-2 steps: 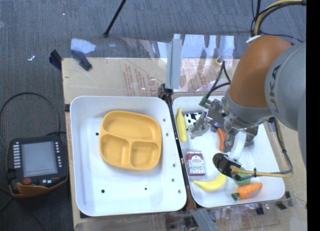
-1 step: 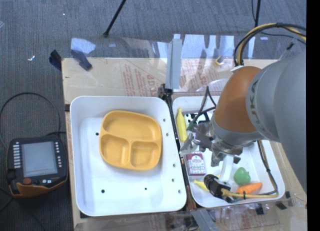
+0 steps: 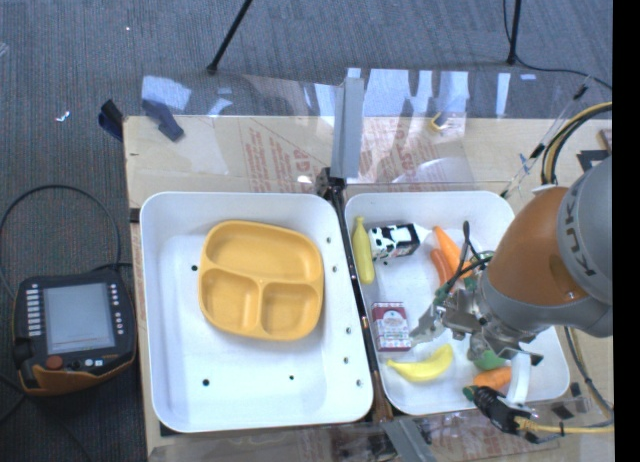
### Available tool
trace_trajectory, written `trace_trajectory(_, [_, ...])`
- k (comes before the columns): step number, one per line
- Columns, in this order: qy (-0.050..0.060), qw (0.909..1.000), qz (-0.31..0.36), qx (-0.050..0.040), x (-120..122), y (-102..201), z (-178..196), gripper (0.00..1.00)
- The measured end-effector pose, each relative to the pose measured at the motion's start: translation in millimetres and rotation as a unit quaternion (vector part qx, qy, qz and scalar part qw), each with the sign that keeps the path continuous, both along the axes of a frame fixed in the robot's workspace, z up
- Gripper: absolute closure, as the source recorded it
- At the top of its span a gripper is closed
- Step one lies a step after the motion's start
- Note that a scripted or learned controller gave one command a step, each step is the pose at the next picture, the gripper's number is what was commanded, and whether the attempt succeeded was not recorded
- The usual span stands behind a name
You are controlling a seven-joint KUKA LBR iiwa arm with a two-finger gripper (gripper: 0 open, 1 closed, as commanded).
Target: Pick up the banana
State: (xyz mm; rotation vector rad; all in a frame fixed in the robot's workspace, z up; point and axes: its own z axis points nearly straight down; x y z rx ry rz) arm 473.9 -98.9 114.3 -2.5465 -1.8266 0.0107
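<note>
A: Counting left to right: one pendant (image 3: 72, 335) on the floor, two white bins on the counter (image 3: 240, 155). Left bin (image 3: 250, 390) holds one yellow divided tray (image 3: 262, 279).

B: Right bin (image 3: 395, 205)?

A: One yellow bottle (image 3: 362, 250), one cow-print toy (image 3: 393, 240), one red carton (image 3: 390, 327), two carrots (image 3: 446, 253), one banana (image 3: 424, 364).

B: Banana pose?

A: Near the front wall, long axis roughly left-right, right tip raised, curve bowing down.

B: End effector?

A: End effector (image 3: 470, 325) sits just above-right of the banana; can't tell its opening.
</note>
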Motion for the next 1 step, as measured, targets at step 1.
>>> trace_trajectory(1, [-0.005, 0.9981, 0.061, 0.003, 3.6, -6.1, -24.0, 0.0])
